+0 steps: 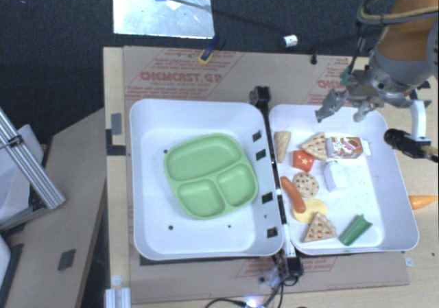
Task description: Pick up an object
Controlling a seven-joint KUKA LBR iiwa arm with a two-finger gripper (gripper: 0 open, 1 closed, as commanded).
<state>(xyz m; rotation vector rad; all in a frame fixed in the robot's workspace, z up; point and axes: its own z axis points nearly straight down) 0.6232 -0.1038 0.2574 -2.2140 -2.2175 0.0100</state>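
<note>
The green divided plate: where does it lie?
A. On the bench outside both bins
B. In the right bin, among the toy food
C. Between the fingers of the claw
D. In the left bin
D. The green divided plate lies flat in the left bin, apart from the toy food in the right bin; the claw hangs above the right bin's far edge.

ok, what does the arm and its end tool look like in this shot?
The arm is grey with a rounded orange section above the wrist. A dark cable loops off its upper left side. The gripper is grey metal, a boxy body ending in two short dark jaws. A white bracket and a black cylindrical part sit just to its right, but their purpose is unclear from this view.
</note>
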